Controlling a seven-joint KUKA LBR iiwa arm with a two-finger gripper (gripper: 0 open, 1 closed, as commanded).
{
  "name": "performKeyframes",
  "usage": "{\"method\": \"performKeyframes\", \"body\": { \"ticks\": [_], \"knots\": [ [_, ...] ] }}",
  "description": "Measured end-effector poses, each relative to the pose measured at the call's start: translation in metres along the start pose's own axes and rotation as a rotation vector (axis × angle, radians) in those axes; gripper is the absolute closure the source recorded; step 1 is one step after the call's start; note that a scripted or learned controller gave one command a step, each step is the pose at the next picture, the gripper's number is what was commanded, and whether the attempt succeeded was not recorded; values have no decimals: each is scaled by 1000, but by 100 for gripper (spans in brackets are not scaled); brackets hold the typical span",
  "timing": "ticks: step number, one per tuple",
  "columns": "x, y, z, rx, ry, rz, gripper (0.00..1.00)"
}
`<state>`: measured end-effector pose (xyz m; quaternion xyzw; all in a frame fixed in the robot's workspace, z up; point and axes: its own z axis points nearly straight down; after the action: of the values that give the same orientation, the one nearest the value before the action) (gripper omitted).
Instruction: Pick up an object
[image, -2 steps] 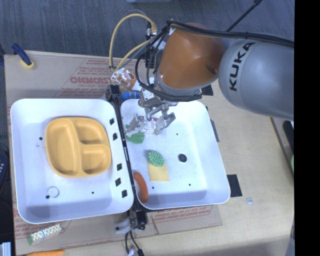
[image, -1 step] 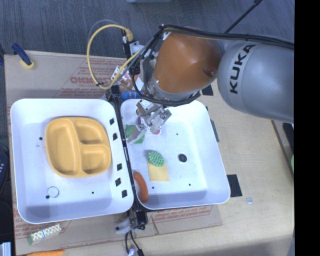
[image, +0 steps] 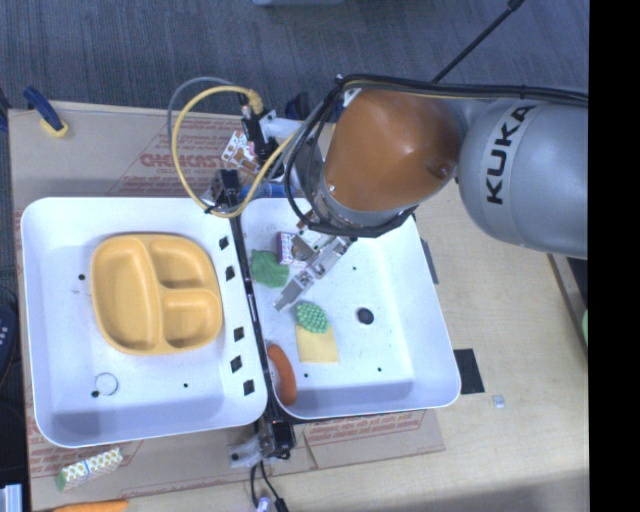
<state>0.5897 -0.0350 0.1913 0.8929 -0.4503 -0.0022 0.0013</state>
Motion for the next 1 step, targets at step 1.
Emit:
{"method": "performKeyframes", "body": {
  "ticks": [1],
  "knots": [
    [-45,23,0,1,0,392,0]
  ]
}}
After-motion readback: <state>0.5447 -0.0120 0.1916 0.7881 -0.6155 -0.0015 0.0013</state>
